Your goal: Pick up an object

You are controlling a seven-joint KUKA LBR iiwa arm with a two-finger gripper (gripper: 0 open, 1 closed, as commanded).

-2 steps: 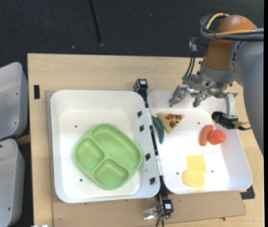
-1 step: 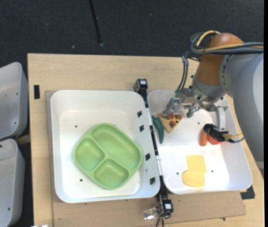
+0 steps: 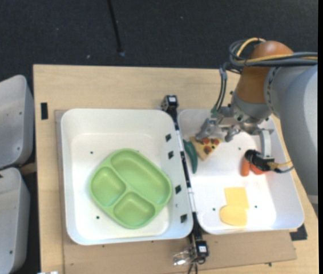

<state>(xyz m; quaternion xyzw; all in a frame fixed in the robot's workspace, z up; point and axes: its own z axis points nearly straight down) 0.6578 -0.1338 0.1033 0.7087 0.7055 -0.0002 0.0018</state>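
Note:
In the right bin (image 3: 275,210), my gripper (image 3: 217,135) hangs low over the far left part, its two fingers spread apart, so it is open. Just below its left finger lies a small orange and yellow toy food piece (image 3: 208,147), close to the fingertip but not between the fingers. A dark green piece (image 3: 192,154) lies beside it against the bin's left wall. An orange and red piece (image 3: 251,165) rests to the right of the gripper. Two pale yellow pieces (image 3: 235,205) lie toward the near side.
The left bin (image 3: 76,136) holds a light green divided plate (image 3: 129,187). A ridge with black clips (image 3: 180,164) separates the two bins. The arm's grey body and orange band (image 3: 261,67) reach in from the right, with cables trailing over the right bin's far corner.

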